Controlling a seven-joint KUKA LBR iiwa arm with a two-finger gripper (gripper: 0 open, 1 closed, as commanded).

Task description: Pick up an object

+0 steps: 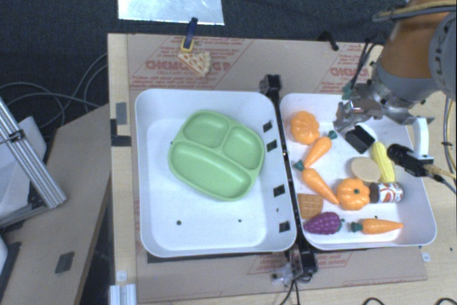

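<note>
Robot arm (418,46) at upper right leans over the right bin (428,225); its gripper (359,126), fingers' state unclear, hovers above crowded toy food (343,186); bare floor near the bin's top edge.

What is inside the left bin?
The left bin holds one green divided plate, lying flat with nothing in its compartments. Whatever sits under the plate is covered. The toy food lies in the right bin.

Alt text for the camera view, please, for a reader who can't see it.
The gripper hangs over the right bin, which holds toy food: carrots, two pumpkins, corn and grapes. The left bin holds a green divided plate.
</note>
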